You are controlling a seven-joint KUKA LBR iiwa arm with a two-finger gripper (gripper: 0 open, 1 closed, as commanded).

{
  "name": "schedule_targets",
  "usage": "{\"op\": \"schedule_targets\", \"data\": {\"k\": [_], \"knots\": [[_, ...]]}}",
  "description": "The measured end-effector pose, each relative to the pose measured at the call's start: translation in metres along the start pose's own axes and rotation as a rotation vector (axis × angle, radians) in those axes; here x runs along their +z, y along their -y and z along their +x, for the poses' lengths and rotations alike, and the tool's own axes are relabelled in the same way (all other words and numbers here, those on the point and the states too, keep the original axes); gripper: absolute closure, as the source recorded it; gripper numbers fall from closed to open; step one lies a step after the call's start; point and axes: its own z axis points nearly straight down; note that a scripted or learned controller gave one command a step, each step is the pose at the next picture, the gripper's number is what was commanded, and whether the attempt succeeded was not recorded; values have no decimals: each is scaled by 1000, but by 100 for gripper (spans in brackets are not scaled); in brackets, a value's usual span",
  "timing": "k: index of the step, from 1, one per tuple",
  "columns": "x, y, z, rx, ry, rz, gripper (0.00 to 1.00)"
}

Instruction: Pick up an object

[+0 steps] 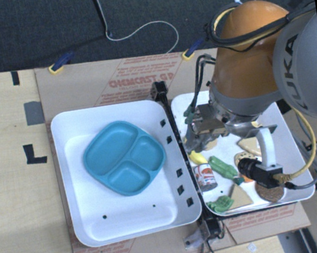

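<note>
From the overhead camera I see the hand (pixel 199 137) low over the right bin (pixel 286 123), at its left wall; I cannot tell its state. Just below it lie a yellow piece (pixel 197 158), a green piece (pixel 223 166) and a small can (pixel 206 177). Left of it, the left bin (pixel 72 166) holds a blue divided plate (pixel 124 157).

White bins: two, the left bin (pixel 69 167) at nine o'clock and the right bin (pixel 288 132) at three o'clock
Blue divided plates: one (pixel 124 157), in the left bin
Small cans: one (pixel 206 177)
Green toy pieces: two (pixel 223 166) (pixel 221 204)
Yellow pieces: one (pixel 197 158)
Arms: one (pixel 248 49)
</note>
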Motion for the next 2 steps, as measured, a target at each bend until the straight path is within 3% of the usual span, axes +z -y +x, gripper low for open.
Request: {"op": "schedule_targets", "data": {"k": [1, 2], "knots": [[24, 0, -64, 12, 2, -1, 100], [62, 0, -34, 2, 0, 1, 100]]}}
